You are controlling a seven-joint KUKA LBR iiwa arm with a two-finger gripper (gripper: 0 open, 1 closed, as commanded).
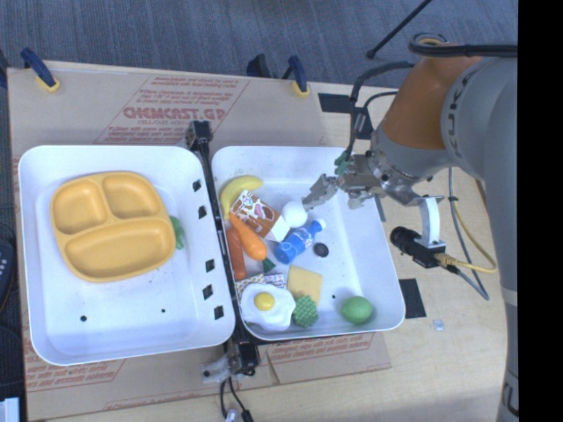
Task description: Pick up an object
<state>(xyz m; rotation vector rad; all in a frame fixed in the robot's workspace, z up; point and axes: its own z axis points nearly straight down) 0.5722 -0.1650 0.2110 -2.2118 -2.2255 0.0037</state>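
You have a light wooden bench (457,359) covered mostly by a brown printed cardboard sheet (176,104). On the cardboard sit two shallow white bins: the left bin (53,323) at nine o'clock and the right bin (374,262) just beside it toward three. Blue clamps (40,69) grip the cardboard's far edge, at eleven and twelve o'clock.

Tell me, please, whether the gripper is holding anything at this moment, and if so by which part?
Nothing is seen held. The gripper hangs over the right bin, just above the white egg-shaped piece and blue bottle.

Fixed overhead camera, slanted, both bins (35,236)
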